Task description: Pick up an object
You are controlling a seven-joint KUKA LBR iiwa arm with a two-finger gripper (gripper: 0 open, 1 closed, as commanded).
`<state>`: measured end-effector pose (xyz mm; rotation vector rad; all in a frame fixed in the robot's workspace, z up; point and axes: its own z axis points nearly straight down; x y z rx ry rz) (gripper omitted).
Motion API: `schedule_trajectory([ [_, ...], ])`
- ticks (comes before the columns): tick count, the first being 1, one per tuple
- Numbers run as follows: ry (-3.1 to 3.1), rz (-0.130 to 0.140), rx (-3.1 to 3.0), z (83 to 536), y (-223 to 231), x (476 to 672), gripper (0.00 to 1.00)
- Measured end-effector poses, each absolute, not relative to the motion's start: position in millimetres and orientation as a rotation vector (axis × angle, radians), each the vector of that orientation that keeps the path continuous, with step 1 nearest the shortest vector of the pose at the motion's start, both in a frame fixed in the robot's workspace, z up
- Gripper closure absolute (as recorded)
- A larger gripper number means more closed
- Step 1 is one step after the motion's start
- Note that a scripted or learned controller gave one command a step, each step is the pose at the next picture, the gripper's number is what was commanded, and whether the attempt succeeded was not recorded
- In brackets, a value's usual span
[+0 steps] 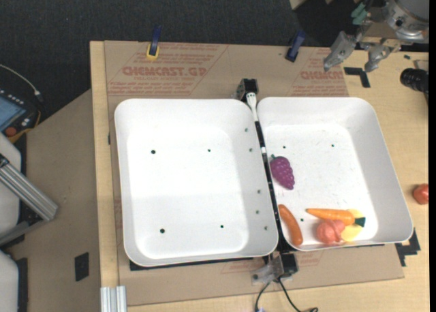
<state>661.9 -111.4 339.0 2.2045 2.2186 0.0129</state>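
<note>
Two bins side by side on desk (204, 58), touching along the middle. Left bin (184, 181) beside right bin (327, 167). In right bin: grape bunch (282, 172) against left wall; below it, near front edge, sausage (291, 225), then carrot (332, 214), peach (328, 232), lemon (350, 234) clustered rightward. End effector (354, 55) above desk, behind right bin.

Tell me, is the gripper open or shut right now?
Open: the gripper hangs beyond the right bin with its two fingers spread and nothing between them.
</note>
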Motion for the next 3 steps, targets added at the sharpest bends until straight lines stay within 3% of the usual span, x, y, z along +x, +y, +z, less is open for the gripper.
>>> schedule_trajectory([
  [1,2.219,0.004,2.213,345.2,-113.7,657.7,1.00],
  [2,2.217,0.008,2.213,412.8,-119.0,646.2,1.00],
  [3,2.203,-0.001,2.225,443.1,-231.8,640.6,1.00],
])
